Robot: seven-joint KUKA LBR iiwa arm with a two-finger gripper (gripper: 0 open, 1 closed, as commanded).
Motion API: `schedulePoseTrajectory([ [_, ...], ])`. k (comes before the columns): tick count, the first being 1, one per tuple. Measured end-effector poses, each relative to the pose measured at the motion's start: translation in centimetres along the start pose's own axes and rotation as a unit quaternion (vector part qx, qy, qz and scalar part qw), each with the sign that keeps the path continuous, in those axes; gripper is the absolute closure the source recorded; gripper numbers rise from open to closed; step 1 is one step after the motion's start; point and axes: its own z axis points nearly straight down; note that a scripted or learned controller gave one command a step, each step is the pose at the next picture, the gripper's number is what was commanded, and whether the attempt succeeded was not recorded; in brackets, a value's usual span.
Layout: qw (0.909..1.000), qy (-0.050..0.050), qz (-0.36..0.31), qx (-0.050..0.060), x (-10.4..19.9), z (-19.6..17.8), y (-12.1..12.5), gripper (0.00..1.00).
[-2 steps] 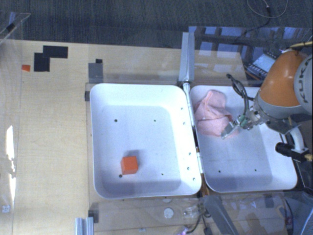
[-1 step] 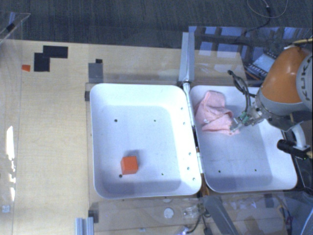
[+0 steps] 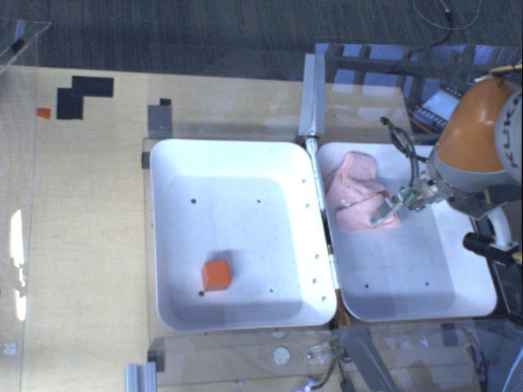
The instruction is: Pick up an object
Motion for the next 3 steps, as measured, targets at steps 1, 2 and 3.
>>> schedulePoseTrajectory([
  [1, 0.9993, 0.002, -0.037, 0.004, 0.7, 0.1, -0.9, 0.0],
  [2, 0.9894, -0.001, -0.145, 0.0, 0.7, 3.5, -6.2, 0.0],
  [3, 0.9964, 0.001, -0.085, 0.002, -2.6, 3.9, 3.5, 0.0],
])
